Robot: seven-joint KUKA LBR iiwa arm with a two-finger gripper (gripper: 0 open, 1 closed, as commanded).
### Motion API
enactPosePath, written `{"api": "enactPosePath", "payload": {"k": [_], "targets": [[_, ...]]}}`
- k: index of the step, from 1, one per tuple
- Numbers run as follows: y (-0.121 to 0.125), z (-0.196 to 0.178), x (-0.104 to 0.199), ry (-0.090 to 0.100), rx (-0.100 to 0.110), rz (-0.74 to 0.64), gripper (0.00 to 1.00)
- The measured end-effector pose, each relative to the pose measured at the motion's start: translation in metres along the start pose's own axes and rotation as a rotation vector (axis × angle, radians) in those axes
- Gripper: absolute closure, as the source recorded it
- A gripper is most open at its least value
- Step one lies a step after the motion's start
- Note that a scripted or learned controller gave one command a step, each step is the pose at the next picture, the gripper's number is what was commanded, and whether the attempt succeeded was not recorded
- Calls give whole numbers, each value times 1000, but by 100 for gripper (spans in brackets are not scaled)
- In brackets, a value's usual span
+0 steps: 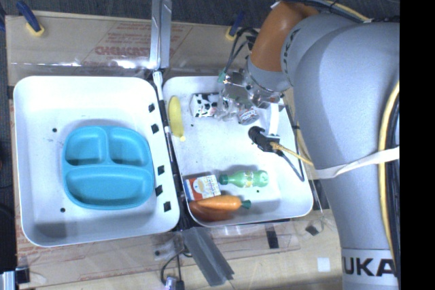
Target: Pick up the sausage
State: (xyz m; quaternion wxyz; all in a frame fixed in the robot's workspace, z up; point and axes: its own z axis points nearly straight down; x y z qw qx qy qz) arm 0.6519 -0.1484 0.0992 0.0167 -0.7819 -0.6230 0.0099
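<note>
Several toys crowd the right bin (pixel 299 197). The sausage (pixel 212 212), reddish-brown, lies at its lower edge, lower centre of the frame, partly under a carrot (pixel 221 202) and beside a green bottle (pixel 245 178). It is probably light, smooth plastic, stiff and slippery; take it across its middle. The claw (pixel 234 105) hovers upper centre by a cow toy (pixel 202 105); its state I cannot tell.

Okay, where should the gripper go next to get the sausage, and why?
Probably move the gripper across the right bin to above the sausage. The gripper is at the bin's far end by the cow toy, while the sausage lies at the near wall beside the carrot.
</note>
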Motion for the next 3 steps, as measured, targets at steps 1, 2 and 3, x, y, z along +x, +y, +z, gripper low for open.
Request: {"api": "enactPosePath", "payload": {"k": [1, 2, 3], "targets": [[-5, -189, 14, -5, -38, 1, 100], [-77, -235, 86, -17, -33, -613, 100], [-42, -292, 151, -17, -36, -623, 100]]}}
